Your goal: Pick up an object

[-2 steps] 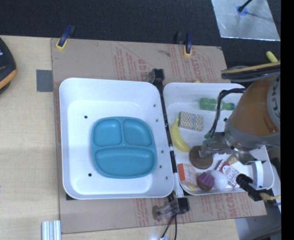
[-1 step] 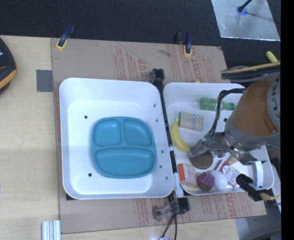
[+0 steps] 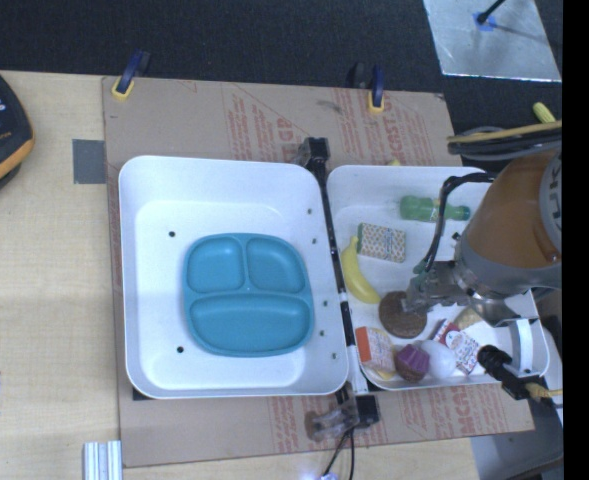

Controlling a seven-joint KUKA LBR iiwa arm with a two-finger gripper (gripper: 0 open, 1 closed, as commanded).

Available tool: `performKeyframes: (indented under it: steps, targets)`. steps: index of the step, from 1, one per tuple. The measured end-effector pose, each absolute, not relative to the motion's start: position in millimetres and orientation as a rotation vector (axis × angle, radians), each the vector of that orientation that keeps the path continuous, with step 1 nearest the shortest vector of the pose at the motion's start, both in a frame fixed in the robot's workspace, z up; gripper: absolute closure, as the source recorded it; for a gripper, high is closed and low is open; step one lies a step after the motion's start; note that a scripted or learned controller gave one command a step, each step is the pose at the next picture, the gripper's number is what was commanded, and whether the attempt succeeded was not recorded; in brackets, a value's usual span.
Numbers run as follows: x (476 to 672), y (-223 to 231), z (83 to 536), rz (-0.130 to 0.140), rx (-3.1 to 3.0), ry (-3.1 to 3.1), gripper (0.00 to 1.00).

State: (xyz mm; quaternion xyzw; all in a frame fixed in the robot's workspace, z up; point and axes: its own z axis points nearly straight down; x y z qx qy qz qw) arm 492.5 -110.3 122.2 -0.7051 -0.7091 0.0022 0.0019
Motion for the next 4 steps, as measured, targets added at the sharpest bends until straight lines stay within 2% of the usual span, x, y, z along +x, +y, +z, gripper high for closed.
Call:
performKeyframes:
  steps: [1,2,3,4]
  targets:
    - [492.3,-110.2,121.8,0.008,-2.211,-2.226,0.00]
    - [478.9,-96.6,90.4,0.005,-2.215,-2.222,0.00]
    - [531.5,-92.9,92.2,-0.002,-2.216,-2.228,0.00]
    - [496.3,-100.0,91.3,0.007,-2.214,-2.220,0.00]
